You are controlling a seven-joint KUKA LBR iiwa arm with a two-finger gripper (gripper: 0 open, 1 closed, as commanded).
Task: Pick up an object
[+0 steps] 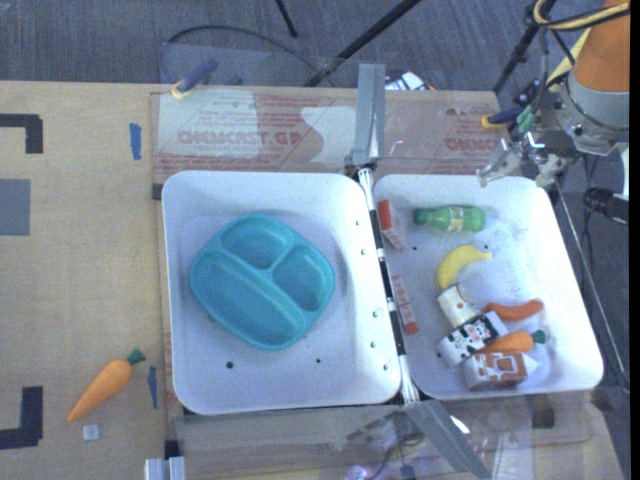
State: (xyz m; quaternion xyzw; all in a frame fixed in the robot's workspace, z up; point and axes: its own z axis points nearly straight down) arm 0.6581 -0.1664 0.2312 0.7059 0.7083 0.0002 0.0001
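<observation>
Gripper: over right bin's far right corner; finger state unclear (too small to judge).
Green bottle: lying near that bin's far edge.
Writing: board reads "CHEMCAST".

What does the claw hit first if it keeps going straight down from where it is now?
Probably the far right corner of the right bin: the claw hangs about over its rim. The green bottle lies further left, out of that line. Depth is hard to judge from this slant.

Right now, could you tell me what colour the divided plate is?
Teal blue, seen in the camera view: the divided plate.
</observation>
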